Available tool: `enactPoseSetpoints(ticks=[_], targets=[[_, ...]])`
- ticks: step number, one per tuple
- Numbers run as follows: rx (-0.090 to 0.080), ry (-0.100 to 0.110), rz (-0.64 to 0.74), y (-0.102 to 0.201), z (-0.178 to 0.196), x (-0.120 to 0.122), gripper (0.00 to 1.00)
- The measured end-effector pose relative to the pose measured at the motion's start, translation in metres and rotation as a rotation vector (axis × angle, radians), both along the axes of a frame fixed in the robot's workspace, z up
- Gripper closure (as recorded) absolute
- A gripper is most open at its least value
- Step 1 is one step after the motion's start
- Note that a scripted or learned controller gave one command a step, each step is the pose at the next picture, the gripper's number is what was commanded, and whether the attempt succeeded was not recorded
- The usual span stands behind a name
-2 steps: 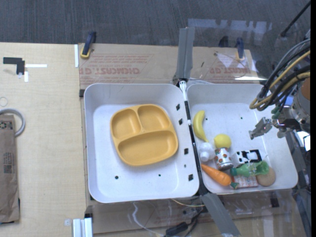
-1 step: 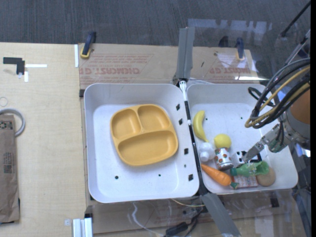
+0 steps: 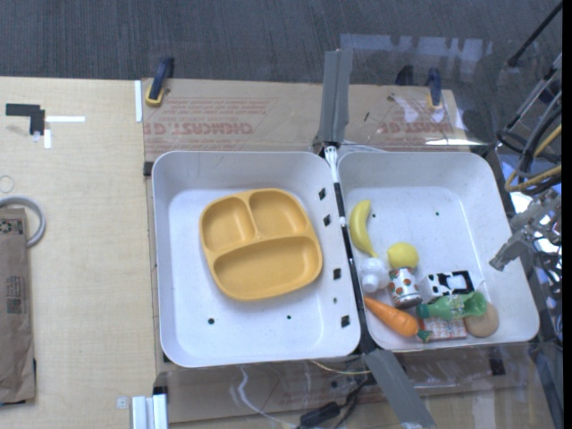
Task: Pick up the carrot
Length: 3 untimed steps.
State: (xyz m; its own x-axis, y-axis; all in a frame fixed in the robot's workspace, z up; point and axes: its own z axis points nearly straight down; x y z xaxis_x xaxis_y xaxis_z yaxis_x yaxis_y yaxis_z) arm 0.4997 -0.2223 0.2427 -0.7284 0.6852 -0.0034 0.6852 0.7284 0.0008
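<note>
Carrot (image 3: 393, 316): lies slantwise at the near-left corner of the right bin (image 3: 465, 172), just beside a small printed can (image 3: 405, 286) and a green packet (image 3: 456, 308).
Handling: you should expect a light, stiff, smooth toy; it may roll or slip.
Grasp site: take it across the thick middle, fingers clear of the bin wall.
End effector (image 3: 517, 247): at the right bin's right rim, well apart from the carrot; how far open, you cannot tell; nothing visibly held.
</note>
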Motion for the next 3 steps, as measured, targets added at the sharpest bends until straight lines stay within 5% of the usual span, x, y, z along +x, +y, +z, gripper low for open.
enactPoseSetpoints(ticks=[1, 3], targets=[[-0.001, 0.000, 0.617, 0.058, 0.149, -0.021, 0.00], [-0.001, 0.001, 1.583, 0.127, 0.148, -0.003, 0.00]])
